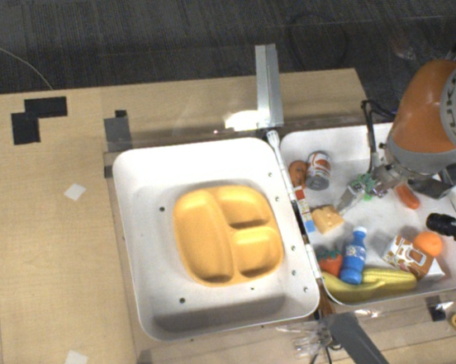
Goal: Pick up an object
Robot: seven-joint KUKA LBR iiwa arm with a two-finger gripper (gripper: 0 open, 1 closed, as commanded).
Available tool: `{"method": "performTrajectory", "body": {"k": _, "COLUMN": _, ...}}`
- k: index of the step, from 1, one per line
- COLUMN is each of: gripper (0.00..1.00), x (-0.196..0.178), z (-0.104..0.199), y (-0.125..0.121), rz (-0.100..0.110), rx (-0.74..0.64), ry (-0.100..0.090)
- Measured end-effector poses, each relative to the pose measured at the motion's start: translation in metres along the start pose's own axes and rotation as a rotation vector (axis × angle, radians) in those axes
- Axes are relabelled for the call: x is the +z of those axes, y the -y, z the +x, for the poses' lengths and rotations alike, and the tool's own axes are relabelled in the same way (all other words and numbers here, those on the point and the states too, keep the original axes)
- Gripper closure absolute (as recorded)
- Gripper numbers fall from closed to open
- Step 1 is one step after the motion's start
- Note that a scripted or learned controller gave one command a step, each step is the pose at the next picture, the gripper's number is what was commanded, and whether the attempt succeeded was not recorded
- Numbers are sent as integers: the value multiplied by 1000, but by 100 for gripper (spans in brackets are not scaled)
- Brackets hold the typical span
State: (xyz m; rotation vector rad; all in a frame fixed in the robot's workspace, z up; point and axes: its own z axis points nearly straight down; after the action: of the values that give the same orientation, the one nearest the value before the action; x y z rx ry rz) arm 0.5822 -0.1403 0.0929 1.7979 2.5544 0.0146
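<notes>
A pale wooden bench (pixel 48 267) fills most of the view, with dark carpet (pixel 189 15) beyond its far edge and a few black squares (pixel 36 117) set into the wood at the far left. Two shallow white bins sit side by side on it, their rims touching along a metal divider (pixel 269 88) that stands at the far side. The left bin (pixel 143 230) holds a yellow divided tray (pixel 224 231) lying flat near its middle, with bare white floor all around it, widest toward the near and left walls. The right bin (pixel 347 140) is crowded: a small can (pixel 317 170) near the far left corner, a wedge of cheese (pixel 327 220) just beside the divider wall, a blue bottle (pixel 354 256) leaning over a banana (pixel 373 282) along the near wall, and a small carton (pixel 404 255) touching an orange ball (pixel 427 244) near the right corner. The clearest floor there lies along the far wall. The arm (pixel 432 121) comes in over the right rim, its orange band above the wrist, angled down and to the left. The gripper (pixel 361 191) hangs low over the middle of the right bin, between the can and the bottle, near the cheese; something green shows at its tip, but I cannot tell how its claw stands or whether it grips anything.
</notes>
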Motion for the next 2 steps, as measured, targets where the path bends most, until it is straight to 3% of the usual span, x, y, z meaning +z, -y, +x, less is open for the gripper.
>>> {"method": "performTrajectory", "body": {"k": 1, "gripper": 0, "x": 2, "z": -10, "y": -83, "rz": 8, "rx": 74, "ry": -4}}
{"method": "performTrajectory", "body": {"k": 2, "gripper": 0, "x": 3, "z": 7, "y": -99, "rz": 5, "rx": 318, "ry": -1}}
